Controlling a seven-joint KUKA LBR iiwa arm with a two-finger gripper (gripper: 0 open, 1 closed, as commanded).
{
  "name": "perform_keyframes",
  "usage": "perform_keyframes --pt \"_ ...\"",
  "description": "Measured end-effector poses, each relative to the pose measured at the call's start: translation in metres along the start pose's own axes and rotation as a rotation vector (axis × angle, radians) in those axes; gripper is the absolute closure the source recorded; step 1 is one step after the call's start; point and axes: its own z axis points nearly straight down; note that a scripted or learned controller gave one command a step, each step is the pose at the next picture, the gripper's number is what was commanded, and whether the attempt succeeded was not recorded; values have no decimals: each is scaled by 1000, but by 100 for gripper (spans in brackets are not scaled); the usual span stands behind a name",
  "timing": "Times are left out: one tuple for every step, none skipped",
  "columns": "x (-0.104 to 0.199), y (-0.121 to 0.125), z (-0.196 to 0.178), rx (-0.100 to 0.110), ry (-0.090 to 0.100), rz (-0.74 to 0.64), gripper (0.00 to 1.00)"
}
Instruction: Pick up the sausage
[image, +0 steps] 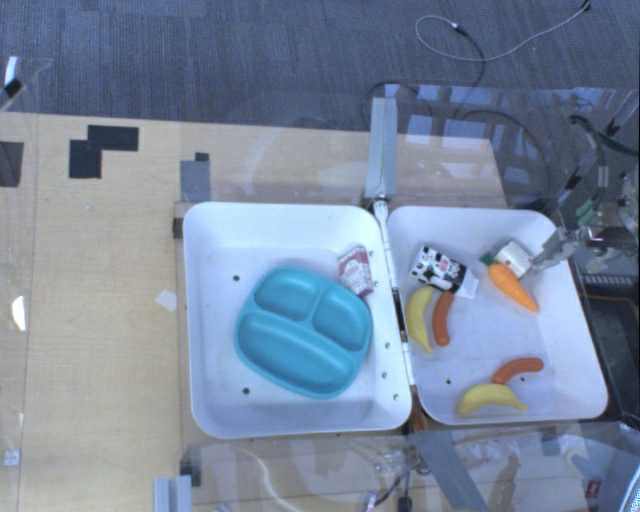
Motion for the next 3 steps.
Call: perform_keyframes --pt "0 0 0 0 0 0 0" --pt "-2 -52 114 2 1 -56 0" --pt "1 -63 179 -8 -2 -133 0"
